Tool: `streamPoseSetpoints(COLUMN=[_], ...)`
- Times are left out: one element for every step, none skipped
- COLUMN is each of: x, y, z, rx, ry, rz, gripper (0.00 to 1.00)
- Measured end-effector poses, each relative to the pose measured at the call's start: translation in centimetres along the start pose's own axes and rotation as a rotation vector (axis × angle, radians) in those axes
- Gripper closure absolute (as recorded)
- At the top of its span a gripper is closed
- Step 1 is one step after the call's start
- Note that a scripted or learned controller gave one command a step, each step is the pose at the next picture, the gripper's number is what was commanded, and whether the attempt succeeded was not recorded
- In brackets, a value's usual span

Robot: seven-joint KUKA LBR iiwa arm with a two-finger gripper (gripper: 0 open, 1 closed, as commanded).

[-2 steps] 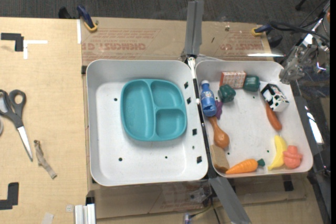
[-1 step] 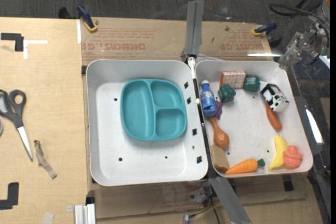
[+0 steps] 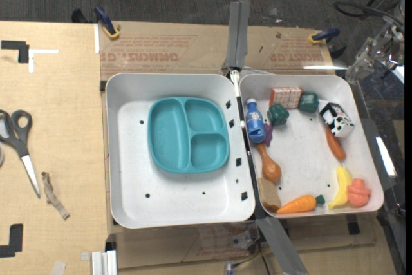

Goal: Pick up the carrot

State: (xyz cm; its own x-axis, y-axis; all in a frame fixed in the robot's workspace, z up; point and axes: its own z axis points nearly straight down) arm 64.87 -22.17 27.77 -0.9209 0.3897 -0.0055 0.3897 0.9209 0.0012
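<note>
The carrot, orange with a green leafy end, lies flat along the near wall of the right bin, pointing left. A brown toy touches its tip and a yellow banana lies just to its right. A grey metal gripper hangs blurred beyond the right bin's far right corner, well away from the carrot.
The right bin also holds a blue bottle, a chicken drumstick, green toys, a red box, a black-and-white cow, an orange-red stick and a pink toy. A teal divided plate lies in the left bin. Scissors lie on the bench.
</note>
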Motion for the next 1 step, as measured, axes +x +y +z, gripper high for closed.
streamPoseSetpoints(x=[-0.32], y=[0.08], z=[-0.17], rx=[0.0], ry=[-0.001], rz=[-0.001], gripper=[1.0])
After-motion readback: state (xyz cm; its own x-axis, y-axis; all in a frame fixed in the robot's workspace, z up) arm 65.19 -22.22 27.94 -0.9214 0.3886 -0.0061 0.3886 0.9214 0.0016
